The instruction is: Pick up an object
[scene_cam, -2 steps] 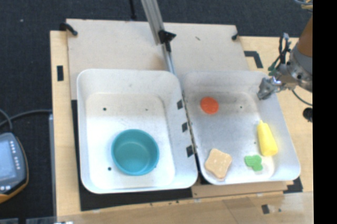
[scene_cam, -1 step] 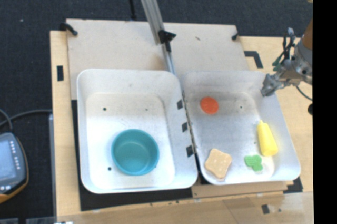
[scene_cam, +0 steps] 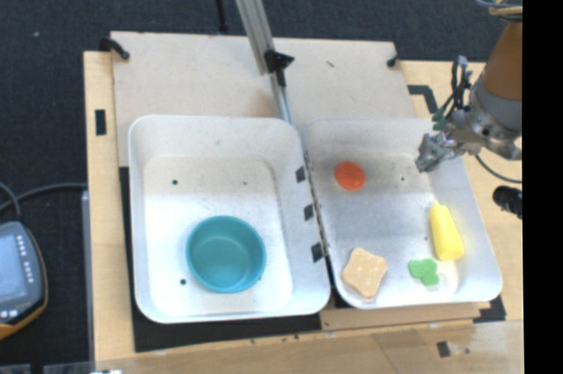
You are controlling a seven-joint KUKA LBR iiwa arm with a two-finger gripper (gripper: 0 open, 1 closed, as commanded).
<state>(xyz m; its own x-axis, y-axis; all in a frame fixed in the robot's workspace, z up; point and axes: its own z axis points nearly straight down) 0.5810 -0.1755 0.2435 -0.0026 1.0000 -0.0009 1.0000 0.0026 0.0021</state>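
The right bin holds a small orange-red round piece, a yellow corn-like piece, a tan toast-shaped piece and a small green piece. In the left bin sits a teal bowl. My gripper hangs at the right bin's upper right edge, above and right of the orange piece and above the yellow one. Nothing shows between its fingers.
A slanted metal pole runs from the top down to the gap between the bins. A grey handheld device lies at the far left, off the bench. Cables hang near the arm at the right.
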